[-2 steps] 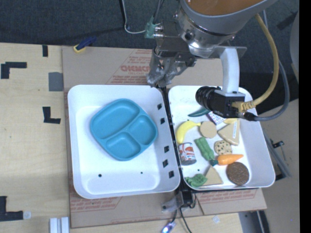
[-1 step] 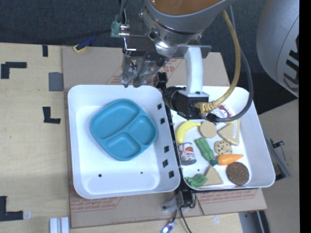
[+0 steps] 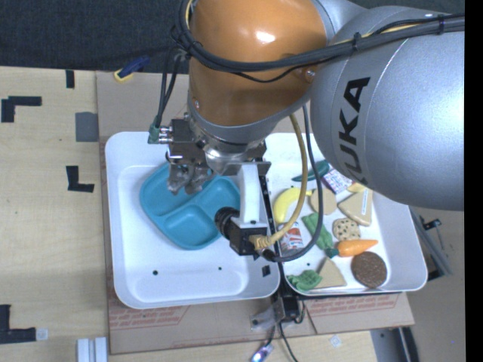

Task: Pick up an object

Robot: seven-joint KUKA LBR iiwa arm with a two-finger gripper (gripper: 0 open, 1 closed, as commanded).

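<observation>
Right now the blue divided tray [image 3: 187, 211] lies in the left bin [image 3: 124, 277], toward its upper middle, tilted a little, with my gripper [image 3: 186, 173] down over its upper left corner. It looks to me like thin moulded plastic: light, stiff enough to hold its shape, smooth and probably slippery. Its raised rim or the ridge between the compartments seems the best place to pinch, since the flat floors offer nothing to close on. Whether my jaws are spread or closed, or have any of the rim between them, I cannot tell from this angle; my own wrist and cables crowd the spot.

Beyond the tray, the right bin [image 3: 411, 277] holds a heap of toy food: a yellow banana [image 3: 287, 202], an orange carrot [image 3: 356, 246], a brown round cookie [image 3: 370, 268], a pale speckled cracker [image 3: 346, 228] and some green leafy pieces [image 3: 306, 280]. These look small and light as well.

As for writing, "KUKA" runs in large black letters down my grey arm [image 3: 392, 111]. A small red-and-white packet [image 3: 293, 238] beside the banana carries print too small to read.
</observation>
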